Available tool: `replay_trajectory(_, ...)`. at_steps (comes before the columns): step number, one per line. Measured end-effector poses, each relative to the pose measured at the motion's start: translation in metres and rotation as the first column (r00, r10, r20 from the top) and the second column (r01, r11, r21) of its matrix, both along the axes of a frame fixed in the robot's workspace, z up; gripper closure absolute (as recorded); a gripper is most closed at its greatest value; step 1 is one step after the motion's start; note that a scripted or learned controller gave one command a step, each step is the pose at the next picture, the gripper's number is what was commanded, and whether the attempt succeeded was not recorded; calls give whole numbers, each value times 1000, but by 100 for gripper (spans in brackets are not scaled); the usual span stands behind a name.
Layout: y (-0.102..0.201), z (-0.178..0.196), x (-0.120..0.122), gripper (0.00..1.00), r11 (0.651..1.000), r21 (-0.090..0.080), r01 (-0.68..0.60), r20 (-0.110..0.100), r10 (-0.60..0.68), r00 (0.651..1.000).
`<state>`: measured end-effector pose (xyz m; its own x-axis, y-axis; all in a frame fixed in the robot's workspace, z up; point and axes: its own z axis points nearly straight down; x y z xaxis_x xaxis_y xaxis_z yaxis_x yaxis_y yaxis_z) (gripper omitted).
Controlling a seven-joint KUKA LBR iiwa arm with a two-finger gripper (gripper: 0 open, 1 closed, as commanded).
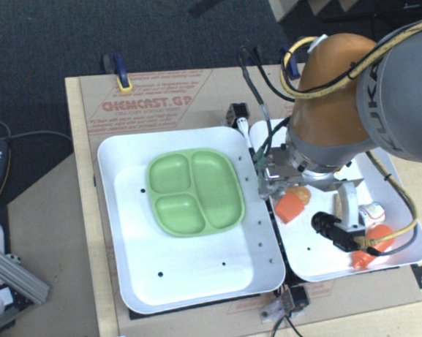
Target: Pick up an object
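My gripper hangs low over the left part of the right bin, under the orange wrist band. Directly below it lies an orange block, with a paler orange rounded piece touching its top edge. Whether the gripper touches either one is hidden by the wrist. Two more red-orange pieces lie toward the bin's front right, one further back and one near the front rim.
The left bin holds a green divided plate in its back half. A raised rim between the two bins runs just left of the gripper. The arm's bulk covers the back of the right bin.
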<state>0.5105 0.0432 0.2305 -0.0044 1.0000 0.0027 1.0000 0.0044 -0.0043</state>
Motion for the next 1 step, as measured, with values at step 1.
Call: replay_trajectory(1, 30, -13, -20, 100, 1000, -1, 1, -1, -1, 1000)
